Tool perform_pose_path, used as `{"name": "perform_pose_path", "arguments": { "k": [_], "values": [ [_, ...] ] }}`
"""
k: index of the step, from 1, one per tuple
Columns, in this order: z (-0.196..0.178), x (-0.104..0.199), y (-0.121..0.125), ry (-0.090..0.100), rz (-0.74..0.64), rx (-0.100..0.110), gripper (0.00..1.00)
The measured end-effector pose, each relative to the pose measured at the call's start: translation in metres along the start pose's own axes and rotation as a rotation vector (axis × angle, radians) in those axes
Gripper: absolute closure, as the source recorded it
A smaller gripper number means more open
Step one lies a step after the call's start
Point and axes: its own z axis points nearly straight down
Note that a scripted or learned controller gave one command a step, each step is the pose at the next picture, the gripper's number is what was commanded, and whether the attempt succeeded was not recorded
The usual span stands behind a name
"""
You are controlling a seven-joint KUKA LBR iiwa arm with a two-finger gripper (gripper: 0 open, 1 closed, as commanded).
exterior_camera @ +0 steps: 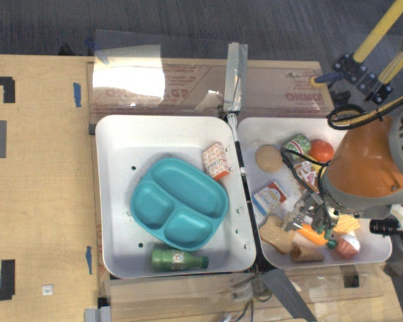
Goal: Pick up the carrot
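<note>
My pincer sits low over the carrot near the right bin's front edge; whether I grip it, I cannot tell.

A single fixed camera looks down from above at a slant, far enough back to take in both white bins: the left bin at the frame's centre, the right bin toward the right, with the table filling the left side.
</note>
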Motion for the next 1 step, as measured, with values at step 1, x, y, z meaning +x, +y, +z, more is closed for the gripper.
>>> {"name": "perform_pose_path", "arguments": {
  "k": [1],
  "values": [
    [-0.0835, 0.0283, 0.0385, 0.007, 0.258, 0.004, 1.00]
  ]
}}
